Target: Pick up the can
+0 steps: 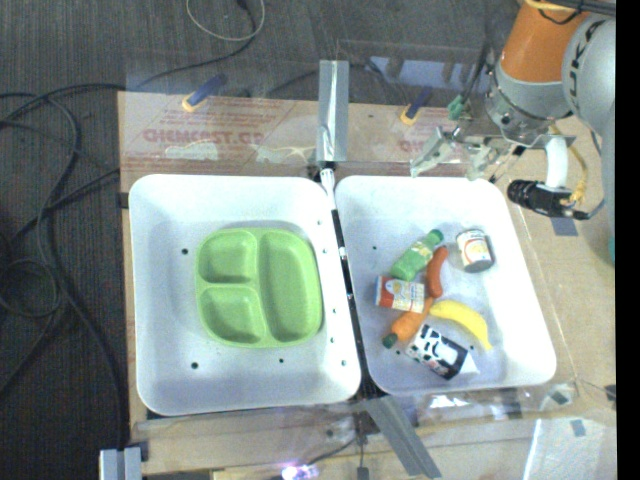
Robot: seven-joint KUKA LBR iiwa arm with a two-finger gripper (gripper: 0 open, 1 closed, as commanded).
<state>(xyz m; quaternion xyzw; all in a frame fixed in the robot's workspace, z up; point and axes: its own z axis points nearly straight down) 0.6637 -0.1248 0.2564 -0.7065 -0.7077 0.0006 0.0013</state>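
Since the can [475, 249] is lying on its side in the right bin [530, 298], up near the far right part of the pile, I'd guess it wants to roll the second anything nudges it. It looks like a small metal tin: stiff, light-ish, smooth and kinda slippery, not fragile at all. Best bet imo is to pinch across the round body at the middle, fingers on the curved sides, not on the flat ends.

Good news is it sits a bit apart from the rest. Closest neighbour is the sausage [438, 271], just to its left, then the green bottle [416, 255] beyond that. Below those there's a small carton [402, 293], a carrot [405, 327], a banana [463, 321] and a black-and-white box [439, 351], all bunched together. Only the sausage side looks tight for a finger; the bin wall on the right is near but not touching.

Left bin [160, 368] just holds a green tray [260, 286], no bother there.

The pincer [455, 158] hangs over the far edge of the right bin, above the desk [200, 138], fingers spread, holding nothing, well apart from the can.
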